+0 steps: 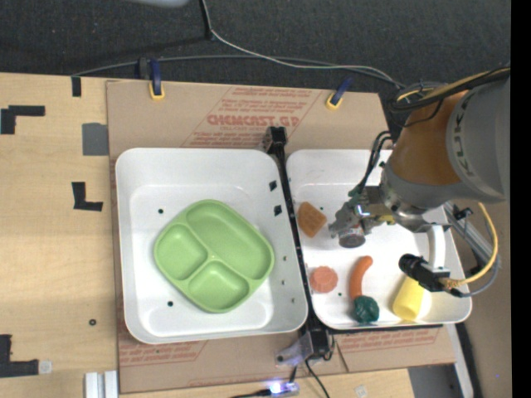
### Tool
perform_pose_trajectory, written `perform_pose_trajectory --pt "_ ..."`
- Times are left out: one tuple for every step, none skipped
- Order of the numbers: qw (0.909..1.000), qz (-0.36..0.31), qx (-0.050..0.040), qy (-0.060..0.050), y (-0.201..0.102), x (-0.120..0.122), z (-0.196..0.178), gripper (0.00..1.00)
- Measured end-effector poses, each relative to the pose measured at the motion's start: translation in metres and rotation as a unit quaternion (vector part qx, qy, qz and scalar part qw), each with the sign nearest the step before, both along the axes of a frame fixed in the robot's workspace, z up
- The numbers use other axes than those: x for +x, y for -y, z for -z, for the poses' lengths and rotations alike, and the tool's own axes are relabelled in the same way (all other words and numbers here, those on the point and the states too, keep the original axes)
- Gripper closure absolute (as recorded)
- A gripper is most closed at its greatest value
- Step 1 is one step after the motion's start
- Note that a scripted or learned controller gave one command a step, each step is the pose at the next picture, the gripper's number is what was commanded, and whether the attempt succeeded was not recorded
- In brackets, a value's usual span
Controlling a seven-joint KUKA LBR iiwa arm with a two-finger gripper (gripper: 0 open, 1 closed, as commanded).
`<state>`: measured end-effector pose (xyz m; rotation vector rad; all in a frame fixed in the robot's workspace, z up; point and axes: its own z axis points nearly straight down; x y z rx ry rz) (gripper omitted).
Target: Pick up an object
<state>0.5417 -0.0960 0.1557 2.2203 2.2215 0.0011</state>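
Right bin (332,168); carrot (360,276) below gripper (352,232).

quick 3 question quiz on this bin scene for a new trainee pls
1. True or false: the green divided plate lies in the left bin.
2. Which item lies nearest the tool? A) tan piece B) yellow block C) dark green piece
3. Fill in: the orange carrot-shaped piece lies in the ____ bin, between the pink round piece and the yellow block.

Key: 1 true; 2 A; 3 right.
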Motion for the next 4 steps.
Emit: perform_pose_trajectory --pt "1.0 0.0 -0.0002 0.001 0.0 0.001 -0.048 1.0" --pt "1.0 -0.003 0.0007 0.0 -0.052 0.011 -0.063 1.0" --pt "1.0 -0.003 0.0004 -0.002 -0.103 0.026 -0.053 1.0" --pt "1.0 -0.003 0.0009 -0.001 -0.154 0.037 -0.07 1.0"
